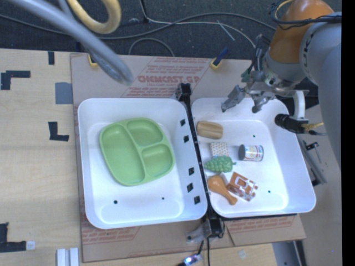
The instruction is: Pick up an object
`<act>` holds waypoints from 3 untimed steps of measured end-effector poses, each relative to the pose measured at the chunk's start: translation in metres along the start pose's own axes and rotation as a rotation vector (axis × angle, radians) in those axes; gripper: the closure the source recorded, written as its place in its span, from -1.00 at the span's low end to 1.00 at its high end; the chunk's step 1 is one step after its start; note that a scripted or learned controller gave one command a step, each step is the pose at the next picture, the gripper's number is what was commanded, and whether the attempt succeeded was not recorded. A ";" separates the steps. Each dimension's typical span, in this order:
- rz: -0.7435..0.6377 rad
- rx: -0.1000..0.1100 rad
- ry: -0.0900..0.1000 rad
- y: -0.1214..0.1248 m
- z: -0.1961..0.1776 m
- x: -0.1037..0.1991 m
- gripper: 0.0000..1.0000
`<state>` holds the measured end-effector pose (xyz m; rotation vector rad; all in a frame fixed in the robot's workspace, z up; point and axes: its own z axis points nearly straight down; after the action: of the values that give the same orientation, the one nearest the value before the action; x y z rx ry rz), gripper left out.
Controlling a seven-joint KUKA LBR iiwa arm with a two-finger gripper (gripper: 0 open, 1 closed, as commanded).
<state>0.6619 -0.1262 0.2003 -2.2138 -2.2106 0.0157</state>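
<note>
Nearest my view, the orange toy drumstick [222, 189] lies in the right bin [288, 204] with a small can [252, 152] and green toy [218, 163] (loose, unsorted pick targets). Jaws [246, 101] spread wide, empty, over the bin's far edge; I judge nothing is picked yet.

— What can't we make out here?
— The arm [324, 49] is cut off at three o'clock, and the small can's [252, 152] label is too tiny for us to read.
— And the grey hose [66, 24]?
— It blurs away and leaves at eleven o'clock.
</note>
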 end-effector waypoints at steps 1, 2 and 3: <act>-0.003 -0.014 -0.002 0.003 -0.010 0.000 -1.00; -0.002 -0.010 -0.003 -0.004 0.052 -0.003 -1.00; -0.002 -0.011 -0.004 -0.008 0.098 -0.010 -1.00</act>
<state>0.6523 -0.1358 0.1020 -2.2193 -2.2201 0.0082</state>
